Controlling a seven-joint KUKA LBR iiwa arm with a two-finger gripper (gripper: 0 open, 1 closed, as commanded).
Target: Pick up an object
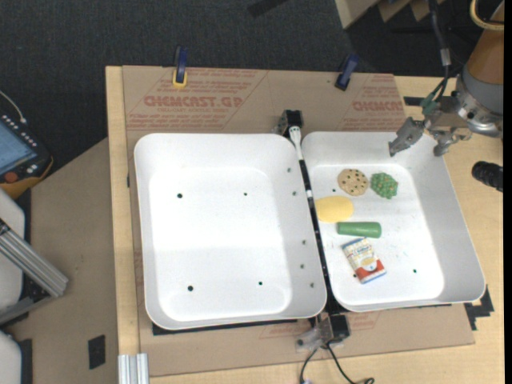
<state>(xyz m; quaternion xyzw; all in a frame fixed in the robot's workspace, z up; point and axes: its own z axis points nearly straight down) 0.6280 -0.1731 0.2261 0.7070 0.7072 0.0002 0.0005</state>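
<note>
1. On the bench, two shallow white bins sit side by side on a brown cardboard sheet [240, 86] printed with red lettering; the left bin [160, 166] shows only a few small dark dots on its floor, and the right bin [448, 238] holds all the loose objects.
2. Near the middle of the right bin lies a round tan cookie [352, 182] with dark chips, and just beside it, on the side toward the arm, a small knobbly green object [385, 185].
3. Below the cookie sits a yellow rounded object [334, 208], close to the bin's inner wall.
4. Just below that, a green cylinder [358, 230] lies on its side, roughly across the bin.
5. Lowest of the group is a small carton [364, 260] with red, white and blue print, lying flat and tilted slightly.
6. The gripper [422, 137] hangs above the far right corner of the right bin, its two fingers spread apart with nothing between them; one finger [402, 141] points toward the bin's far rim.
7. The gripper stands well apart from the objects, nearest to the knobbly green one.
8. Two blue clamps [180, 60] hold the far edge of the cardboard, and a black bracket [290, 122] sits at the far end of the seam between the bins.
</note>
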